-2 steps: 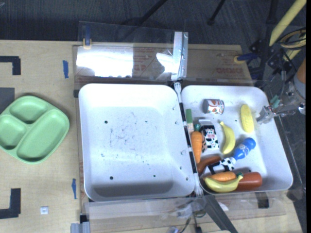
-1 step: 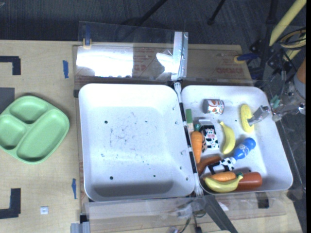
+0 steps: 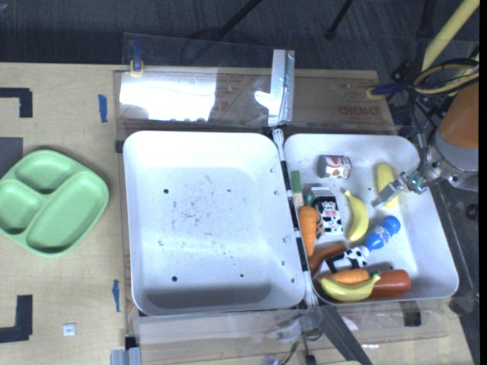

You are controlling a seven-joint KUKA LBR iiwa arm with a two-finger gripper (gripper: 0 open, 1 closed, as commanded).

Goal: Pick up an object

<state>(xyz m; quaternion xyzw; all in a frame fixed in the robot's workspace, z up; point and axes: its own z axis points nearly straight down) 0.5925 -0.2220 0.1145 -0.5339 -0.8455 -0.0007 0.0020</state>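
The right bin (image 3: 437,234) holds a jumble of toy items. A small can (image 3: 333,166) lies near its back, with a yellow corn-like piece (image 3: 386,178) to its right. In the middle are a banana (image 3: 356,216), a blue bottle (image 3: 381,233), a carrot (image 3: 307,228) and a cow-patterned box (image 3: 328,216). Along the front lie a second banana (image 3: 346,287), an orange piece (image 3: 351,277) and a red sausage (image 3: 391,281). My gripper (image 3: 386,195) reaches in from the right, low over the bin, just beside the yellow piece and above the blue bottle.
The left bin (image 3: 205,219) sits beside the right one, sharing a raised divider. A green divided plate (image 3: 52,201) rests on the bench at far left. A clear plastic panel (image 3: 198,90) stands behind the bins. Cables and stands crowd the right rear.
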